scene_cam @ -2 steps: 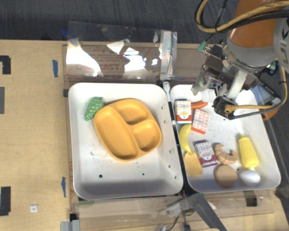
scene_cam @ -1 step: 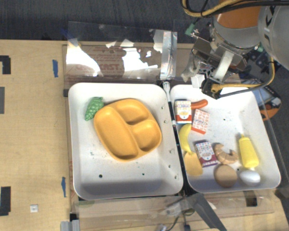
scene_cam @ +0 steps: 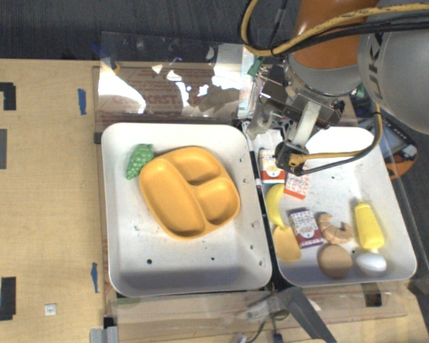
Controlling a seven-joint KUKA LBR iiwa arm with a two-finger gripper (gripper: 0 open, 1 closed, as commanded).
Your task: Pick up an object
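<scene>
On the tabletop, two white bins side by side. In the left bin, two things: one green bunch of grapes at the far left, touching one yellow-orange divided plate that fills the middle.

In the right bin, nine things, crowded toward the near side:
- one small red-and-white carton by the left wall
- one banana just below it
- one yellow wedge
- one red-and-white packet
- one dark red packet
- one tan curled piece
- one brown egg-shaped thing
- one yellow bottle
- one silvery egg

Above the far left corner of that bin, one claw, near the carton. Cannot tell how far open, nor whether anything is held.

Likeliest object for picking: the carton or the packet beside it, being closest.

Risks:
- Striking the wall between the bins, with the carton so close against it.
- Nipping two things at once, or knocking a neighbour aside, since so many touch.
- Slipping off the rounded eggs and the bottle.
- Failing on the plate, probably too broad to span.
</scene>
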